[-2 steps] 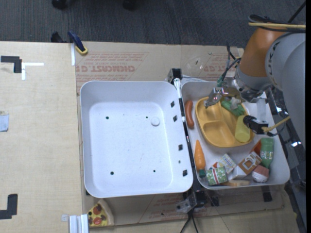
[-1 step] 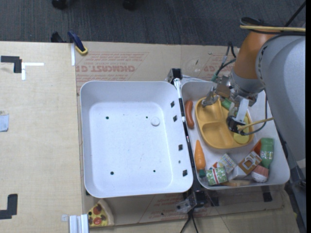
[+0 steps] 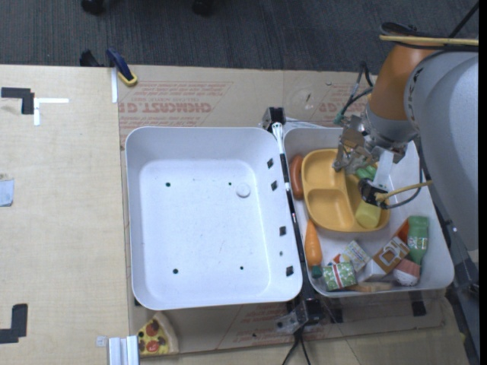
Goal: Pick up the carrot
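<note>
Item, near edge of tabletop (image 3: 68, 226): toy pizza slice (image 3: 154, 337), below the left bin (image 3: 204, 213). Item, right bin (image 3: 437, 276): carrot (image 3: 312, 243), lying against the left wall, long axis running along that wall, beside the yellow divided dish (image 3: 332, 192). Item, tool (image 3: 351, 158): poised over the dish's far end, opening cannot be told; the carrot lies nearer the camera and to the left of it.

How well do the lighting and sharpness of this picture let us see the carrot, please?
In the camera view the light is soft and even, with faint shadows inside the left bin; the carrot reads clearly by the right bin's left wall, though slightly soft; the arm looks blurred, and the gripper is indistinct.
</note>
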Action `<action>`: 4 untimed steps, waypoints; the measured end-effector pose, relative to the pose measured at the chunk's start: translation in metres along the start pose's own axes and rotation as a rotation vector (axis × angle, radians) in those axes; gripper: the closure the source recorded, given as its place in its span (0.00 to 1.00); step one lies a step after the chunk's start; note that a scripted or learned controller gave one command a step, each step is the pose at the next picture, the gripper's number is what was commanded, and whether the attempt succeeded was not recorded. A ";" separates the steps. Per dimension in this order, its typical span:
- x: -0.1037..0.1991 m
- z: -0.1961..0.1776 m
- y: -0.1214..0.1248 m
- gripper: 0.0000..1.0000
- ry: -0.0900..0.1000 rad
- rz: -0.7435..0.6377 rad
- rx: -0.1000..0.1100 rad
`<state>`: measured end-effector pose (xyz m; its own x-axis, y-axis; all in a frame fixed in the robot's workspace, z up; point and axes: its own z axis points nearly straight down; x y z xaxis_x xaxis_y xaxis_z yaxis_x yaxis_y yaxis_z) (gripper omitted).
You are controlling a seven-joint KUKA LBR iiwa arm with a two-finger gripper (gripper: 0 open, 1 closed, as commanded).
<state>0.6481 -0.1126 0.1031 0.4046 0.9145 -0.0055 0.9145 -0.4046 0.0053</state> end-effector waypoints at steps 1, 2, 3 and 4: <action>0.000 0.001 -0.001 0.00 0.000 0.000 0.004; -0.001 -0.007 -0.001 1.00 -0.002 -0.001 0.005; -0.001 -0.007 -0.001 0.00 -0.002 -0.002 0.004; -0.002 -0.016 0.000 1.00 -0.003 -0.003 0.005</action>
<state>0.6471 -0.1137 0.1187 0.4020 0.9156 -0.0088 0.9156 -0.4020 0.0001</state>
